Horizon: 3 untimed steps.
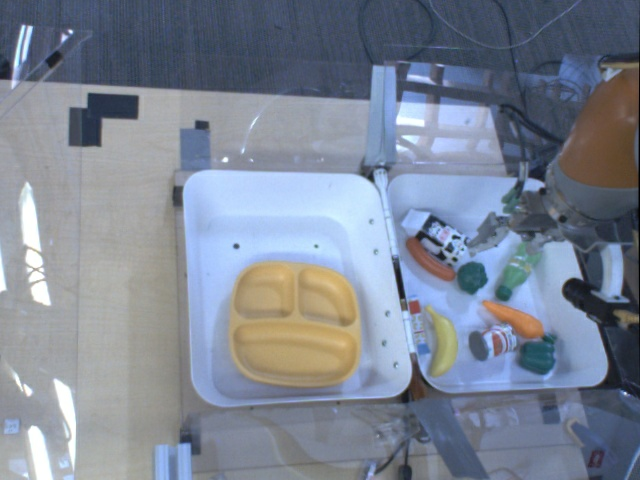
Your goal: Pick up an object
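Camera view looks down on two white bins on the counter: the left bin (200,268) bears a yellow divided plate (295,323), and the right bin (585,368) is strewn with toy food. The tool (520,223) hangs over the upper part of the right bin, its metal fingers appearing spread with nothing between them, though glare and clutter make this hard to be sure of. I judge the step in hand to be the approach, before any grasp. Nearest below the tool lies a green bottle (515,271), tilted, with a green pepper (472,276) just beside it to the left. A small cow-patterned carton (440,236) and a sausage (430,260) lie further left; a carrot (513,318), a can (492,343) and a banana (442,340) lie nearer the front. The next move calls for lowering straight over the bottle and closing across its narrow body.
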{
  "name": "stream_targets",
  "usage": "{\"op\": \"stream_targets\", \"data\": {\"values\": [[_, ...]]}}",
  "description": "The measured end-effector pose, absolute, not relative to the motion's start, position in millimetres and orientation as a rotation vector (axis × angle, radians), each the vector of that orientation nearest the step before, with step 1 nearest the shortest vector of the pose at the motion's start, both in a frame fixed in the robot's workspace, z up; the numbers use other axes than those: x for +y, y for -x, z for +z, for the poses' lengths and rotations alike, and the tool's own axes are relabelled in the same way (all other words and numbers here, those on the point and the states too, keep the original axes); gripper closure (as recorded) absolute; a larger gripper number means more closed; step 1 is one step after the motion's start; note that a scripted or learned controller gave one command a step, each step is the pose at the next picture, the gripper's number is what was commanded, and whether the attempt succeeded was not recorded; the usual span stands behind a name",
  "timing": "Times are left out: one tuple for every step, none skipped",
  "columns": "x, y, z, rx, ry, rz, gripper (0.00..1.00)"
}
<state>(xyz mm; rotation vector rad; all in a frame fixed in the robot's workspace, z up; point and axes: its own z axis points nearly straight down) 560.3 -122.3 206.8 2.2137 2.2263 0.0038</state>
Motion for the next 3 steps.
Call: {"op": "stream_targets", "data": {"values": [[-151.2,-551.3,88.6,2.435,-1.969,0.009,0.00],[-111.6,-607.5,88.1,2.491,-1.900,0.011,0.00],[-111.3,-609.0,100.5,2.491,-1.897,0.015,1.00]]}}
